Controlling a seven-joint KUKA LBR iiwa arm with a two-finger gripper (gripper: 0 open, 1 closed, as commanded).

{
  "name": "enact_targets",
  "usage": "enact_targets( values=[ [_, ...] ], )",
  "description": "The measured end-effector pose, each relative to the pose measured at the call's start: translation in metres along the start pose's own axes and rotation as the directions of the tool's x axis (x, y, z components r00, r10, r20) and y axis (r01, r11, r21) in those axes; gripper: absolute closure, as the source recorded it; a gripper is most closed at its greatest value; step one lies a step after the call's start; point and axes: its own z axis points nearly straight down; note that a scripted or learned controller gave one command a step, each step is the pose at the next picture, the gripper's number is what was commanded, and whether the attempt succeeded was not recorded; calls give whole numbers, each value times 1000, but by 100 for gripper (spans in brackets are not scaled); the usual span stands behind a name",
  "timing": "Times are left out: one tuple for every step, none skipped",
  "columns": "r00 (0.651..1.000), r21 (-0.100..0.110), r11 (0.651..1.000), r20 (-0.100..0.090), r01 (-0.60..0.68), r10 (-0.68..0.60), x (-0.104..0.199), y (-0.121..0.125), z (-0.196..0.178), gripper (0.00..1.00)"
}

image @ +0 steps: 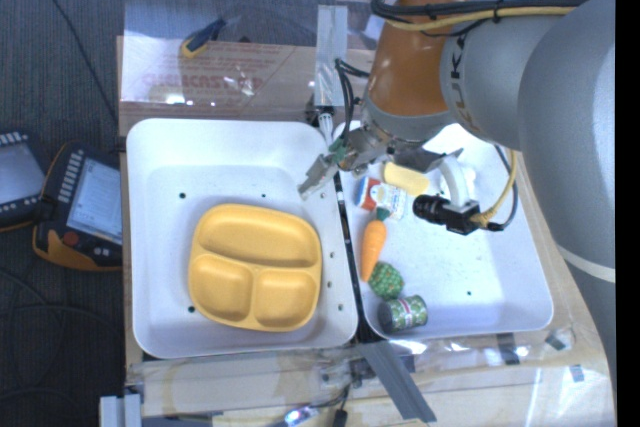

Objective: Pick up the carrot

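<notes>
- You see the carrot [372,246] lying in the right bin [500,300], below and just right of the gripper [325,170], apart from it.
- Whether the claw is wide or narrow, you cannot tell.
- Left bin [165,155] holds a yellow divided tray [256,266]; a green can [403,312] lies below the carrot.
</notes>
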Motion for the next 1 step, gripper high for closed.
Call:
enact_targets(
  values=[
    [994, 1, 994, 0, 113, -113, 5, -90, 0, 0]
  ],
)
